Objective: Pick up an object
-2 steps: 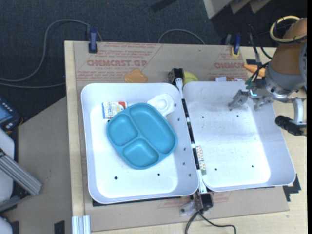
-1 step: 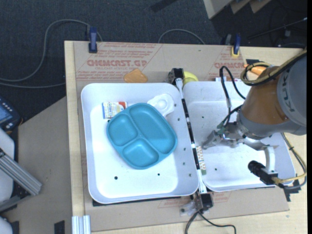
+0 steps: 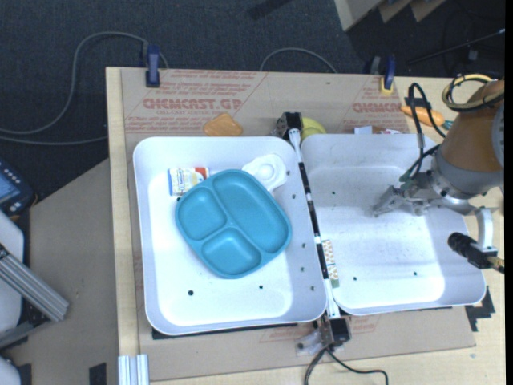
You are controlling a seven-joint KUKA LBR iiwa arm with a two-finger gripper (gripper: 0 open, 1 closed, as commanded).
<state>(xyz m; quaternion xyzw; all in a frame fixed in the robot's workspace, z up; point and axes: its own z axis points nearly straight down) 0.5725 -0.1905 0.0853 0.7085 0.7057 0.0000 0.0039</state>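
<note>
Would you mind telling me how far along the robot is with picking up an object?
Nothing looks picked yet. The blue divided plate, small carton and white lid-like piece all lie in the left bin. In hand: the end effector sits low over the right bin, with no object visible in it. Left: reaching an object, grasping and lifting it.

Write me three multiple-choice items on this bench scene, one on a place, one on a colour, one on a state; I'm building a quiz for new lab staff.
1. Where does the divided plate lie?
A. left bin
B. right bin
C. on the floor

2. What colour is the divided plate?
A. red
B. blue
C. black

3. How does the small carton lie against the plate?
A. stacked on top of it
B. in the other bin
C. beside its upper left edge

Answers: 1 A, it rests inside the left bin. 2 B, its surface is plainly blue. 3 C, the carton sits at the plate's upper left rim.
</note>
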